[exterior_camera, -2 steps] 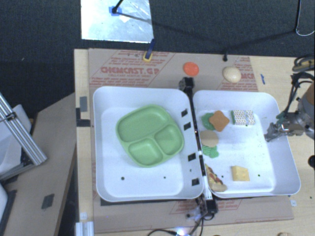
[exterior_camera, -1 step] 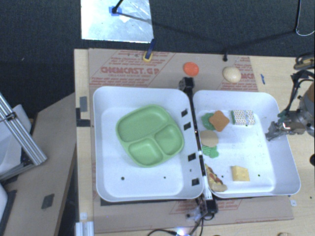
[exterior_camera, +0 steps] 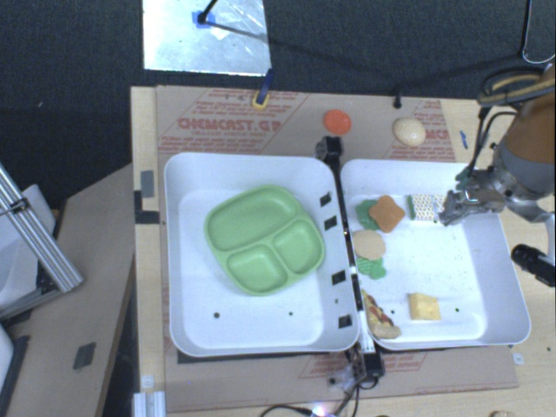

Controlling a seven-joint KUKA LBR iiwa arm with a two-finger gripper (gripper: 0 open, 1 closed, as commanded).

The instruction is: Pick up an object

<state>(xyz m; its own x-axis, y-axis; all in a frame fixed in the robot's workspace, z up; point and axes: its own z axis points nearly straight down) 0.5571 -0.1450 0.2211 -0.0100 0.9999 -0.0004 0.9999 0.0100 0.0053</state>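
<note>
The surface point(exterior_camera: 217, 111) carries two white bins; the left bin point(exterior_camera: 187, 259) holds a green divided plate point(exterior_camera: 263, 239). In the right bin point(exterior_camera: 486, 276), the pincer point(exterior_camera: 453, 207) hovers just beside a small white dotted block point(exterior_camera: 423, 205), its spread impossible to tell. An orange toast piece point(exterior_camera: 387, 213) lies near, a yellow cheese cube point(exterior_camera: 424, 306) well apart.

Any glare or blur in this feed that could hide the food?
Camera view: even light; glare on the foil sheet behind the bench, away from the food; right bin white but not washed out; yellow block clear; pincer slightly soft, its fingers unresolved.
</note>
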